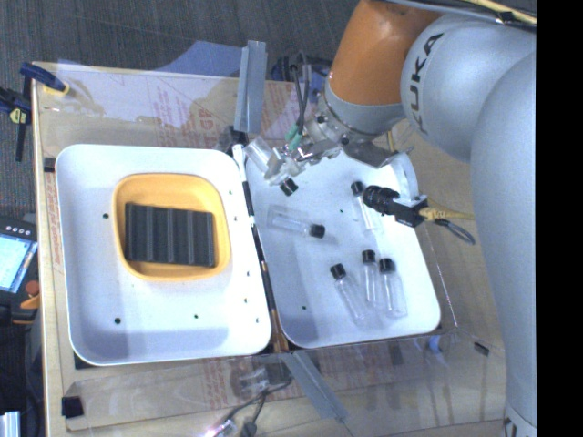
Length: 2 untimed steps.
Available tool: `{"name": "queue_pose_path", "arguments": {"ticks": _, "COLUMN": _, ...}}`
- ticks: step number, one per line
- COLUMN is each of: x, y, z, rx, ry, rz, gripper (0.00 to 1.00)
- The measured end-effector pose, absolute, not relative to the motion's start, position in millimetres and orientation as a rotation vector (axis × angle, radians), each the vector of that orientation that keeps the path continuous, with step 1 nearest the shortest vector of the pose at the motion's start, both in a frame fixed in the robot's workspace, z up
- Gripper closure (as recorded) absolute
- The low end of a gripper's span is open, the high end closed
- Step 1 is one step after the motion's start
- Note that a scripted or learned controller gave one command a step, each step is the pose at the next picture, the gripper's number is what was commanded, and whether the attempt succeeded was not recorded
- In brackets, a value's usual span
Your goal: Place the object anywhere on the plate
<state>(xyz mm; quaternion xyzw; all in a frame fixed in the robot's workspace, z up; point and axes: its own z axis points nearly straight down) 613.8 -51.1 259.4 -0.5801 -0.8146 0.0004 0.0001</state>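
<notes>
A yellow plate (168,189) lies in the left white bin (82,280), and a dark ribbed insert (170,235) rests on it. My gripper (284,164) hangs over the far left corner of the right bin (301,321). It is shut on a clear vial (271,164) that is tilted, its black cap (289,188) pointing down. The vial's upper end overlaps the bin's rim. The plate is well to the left of the gripper, across the wall between the bins.
Several clear vials with black caps lie loose in the right bin: one (293,220) just below the gripper, one (362,200) near the right wall, and three side by side (369,282) towards the front. The big grey arm (455,80) covers the right side.
</notes>
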Motion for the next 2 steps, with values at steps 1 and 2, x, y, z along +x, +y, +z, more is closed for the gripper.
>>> {"name": "queue_pose_path", "arguments": {"ticks": 1, "x": 619.7, "y": -9.0, "z": 216.3, "rx": -1.641, "ry": -2.675, "rz": 0.005, "gripper": 1.00}}
{"name": "queue_pose_path", "arguments": {"ticks": 2, "x": 619.7, "y": -9.5, "z": 216.5, "rx": -1.642, "ry": -2.674, "rz": 0.004, "gripper": 0.00}}
